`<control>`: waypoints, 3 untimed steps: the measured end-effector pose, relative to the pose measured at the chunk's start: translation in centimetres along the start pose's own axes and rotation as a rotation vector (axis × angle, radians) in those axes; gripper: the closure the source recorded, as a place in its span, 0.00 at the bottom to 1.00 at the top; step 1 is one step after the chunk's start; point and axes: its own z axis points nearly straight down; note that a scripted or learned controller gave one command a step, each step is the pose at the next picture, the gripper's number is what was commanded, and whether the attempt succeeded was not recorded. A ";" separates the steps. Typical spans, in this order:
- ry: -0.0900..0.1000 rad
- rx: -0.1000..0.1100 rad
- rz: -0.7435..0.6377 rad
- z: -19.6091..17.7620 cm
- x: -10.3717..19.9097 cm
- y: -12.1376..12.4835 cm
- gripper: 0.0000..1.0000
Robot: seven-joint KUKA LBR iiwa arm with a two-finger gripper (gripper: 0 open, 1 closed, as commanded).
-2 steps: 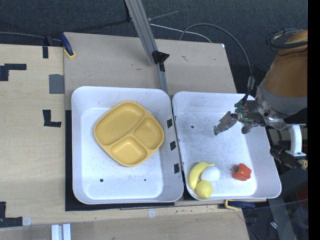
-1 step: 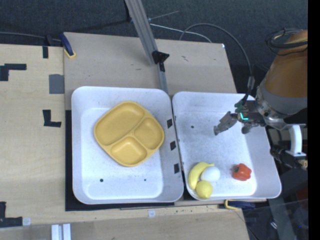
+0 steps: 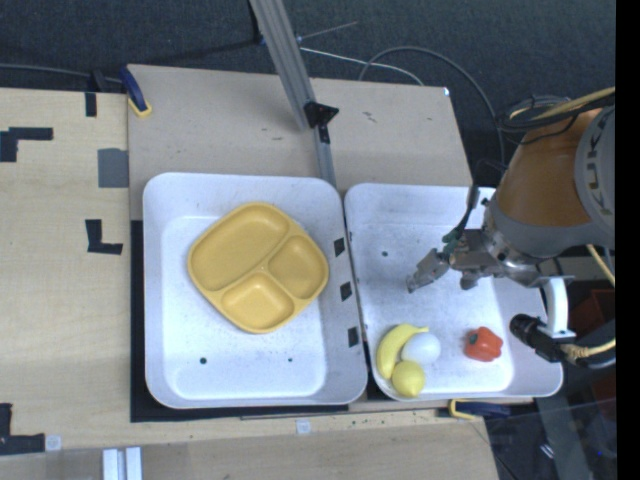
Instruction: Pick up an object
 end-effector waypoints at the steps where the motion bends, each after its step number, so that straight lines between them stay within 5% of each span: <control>1: 0.000 0.000 0.001 6.3 0.2 0.4 0.00; 2: -0.003 -0.007 0.001 10.7 0.2 0.4 0.00; 3: 0.000 -0.006 0.000 9.6 0.3 0.4 1.00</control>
